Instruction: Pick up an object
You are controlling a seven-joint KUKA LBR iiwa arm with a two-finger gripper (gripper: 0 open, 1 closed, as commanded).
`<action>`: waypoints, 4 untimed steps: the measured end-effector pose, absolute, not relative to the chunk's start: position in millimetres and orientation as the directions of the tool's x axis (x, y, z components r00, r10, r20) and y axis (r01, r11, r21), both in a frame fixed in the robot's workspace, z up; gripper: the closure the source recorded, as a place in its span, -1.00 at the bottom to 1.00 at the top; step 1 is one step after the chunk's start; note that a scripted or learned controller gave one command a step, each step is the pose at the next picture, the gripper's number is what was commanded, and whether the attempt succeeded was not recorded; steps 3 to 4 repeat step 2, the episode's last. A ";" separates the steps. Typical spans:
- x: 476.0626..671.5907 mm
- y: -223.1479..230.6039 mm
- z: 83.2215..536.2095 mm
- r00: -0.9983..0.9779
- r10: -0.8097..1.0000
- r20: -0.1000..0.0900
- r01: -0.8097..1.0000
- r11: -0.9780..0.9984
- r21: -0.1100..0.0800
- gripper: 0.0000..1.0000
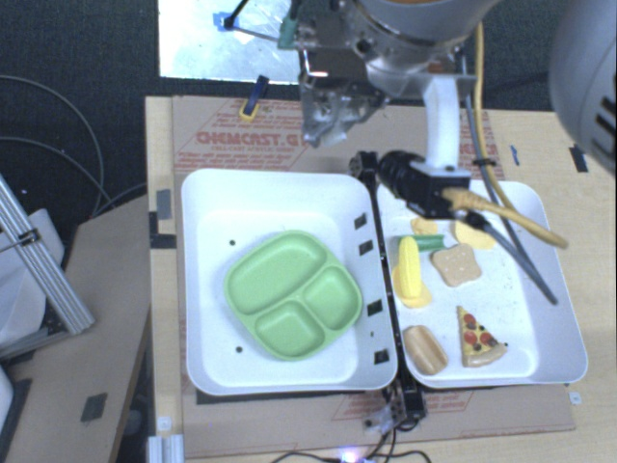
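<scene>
A: Toy corn cob [410,270], that's my pick. It lies in the right bin [549,355], by the divider, lower in the camera view than the gripper [330,116] and a little to its right.

B: How would it handle?

A: My guess is light, hollow plastic: stiff, smooth, a bit slippery. It's long and rounded, so closing across the narrow middle looks safest. Taken at a tapered end, it would likely squirt out.

B: Anything crowding it?

A: A slice of toy toast [456,264] just beside it on the far side from the divider, and a small green piece [444,243] near its upper end. A bread roll [425,348] and a pizza slice [479,339] sit farther from the gripper, apart from the cob.

B: And the gripper itself?

A: It hangs over the cardboard on the worktop [116,258] beyond the left bin [207,258], well apart from the cob. It's blurred, and I cannot tell whether it is open or closed. Nothing visibly sits in it.

B: What else is hard to read?

A: A black fitting [413,183] with a yellow hose [511,218] lies across the right bin's upper end, below and right of the gripper, and covers part of two pale yellow pieces [474,235]. I can't say what they are. The green divided plate [294,294] in the left bin is plain to see, but broad and flat, so harder to pinch.
</scene>
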State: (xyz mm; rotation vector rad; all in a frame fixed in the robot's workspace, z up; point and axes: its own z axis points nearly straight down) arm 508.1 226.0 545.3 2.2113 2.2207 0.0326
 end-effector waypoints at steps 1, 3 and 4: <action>485.5 188.4 535.1 0.001 1.000 0.001 1.000 -0.001 0.001 1.00; 543.6 236.9 534.4 -0.006 1.000 0.002 1.000 0.006 0.004 1.00; 543.6 236.9 534.4 -0.006 1.000 0.002 1.000 0.006 0.004 1.00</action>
